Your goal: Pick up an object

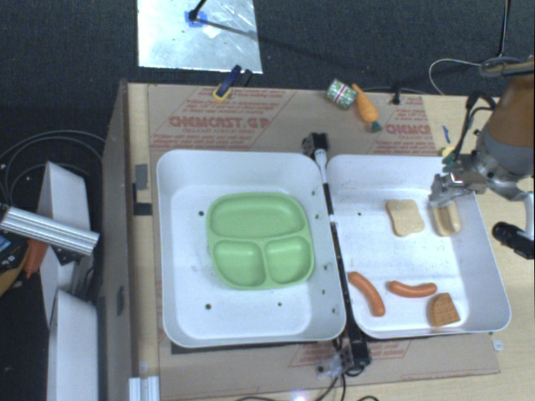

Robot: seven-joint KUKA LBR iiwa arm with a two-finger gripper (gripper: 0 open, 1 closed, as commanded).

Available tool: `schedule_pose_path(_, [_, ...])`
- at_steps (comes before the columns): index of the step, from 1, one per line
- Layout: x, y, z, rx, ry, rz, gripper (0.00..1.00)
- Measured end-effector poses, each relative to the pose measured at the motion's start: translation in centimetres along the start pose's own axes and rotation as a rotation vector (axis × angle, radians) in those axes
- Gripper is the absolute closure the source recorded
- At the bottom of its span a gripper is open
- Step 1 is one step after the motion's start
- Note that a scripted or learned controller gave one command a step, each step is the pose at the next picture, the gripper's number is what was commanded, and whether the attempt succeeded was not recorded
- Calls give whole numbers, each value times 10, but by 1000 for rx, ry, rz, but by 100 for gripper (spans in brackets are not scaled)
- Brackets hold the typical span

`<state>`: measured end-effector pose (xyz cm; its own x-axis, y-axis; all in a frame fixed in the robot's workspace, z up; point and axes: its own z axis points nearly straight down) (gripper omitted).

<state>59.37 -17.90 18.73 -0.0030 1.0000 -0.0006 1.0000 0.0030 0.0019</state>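
Note:
The right bin (476,257) holds a tan bread slice (405,217), a pale bun-like piece (449,220), two orange-red sausages (366,293) (412,289) and a brown toast piece (443,310). My gripper (445,192) reaches in from the right and hangs over the bin's upper right part, directly above the top end of the bun-like piece. The gripper body hides whether it touches that piece. The bread slice lies just to the left of the gripper.
The left bin (180,307) carries a green three-compartment tray (259,239). A small can (341,93) and a toy carrot (366,107) lie on the cardboard behind the bins. Cables and white boxes stand off the bench at the left.

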Motion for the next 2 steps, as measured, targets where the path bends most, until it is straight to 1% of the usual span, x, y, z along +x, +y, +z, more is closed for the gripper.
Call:
schedule_pose_path(1, [13, 71, 35, 1, 1, -2, 0])
schedule_pose_path(2, [-29, 75, -1, -3, -2, 1, 0])
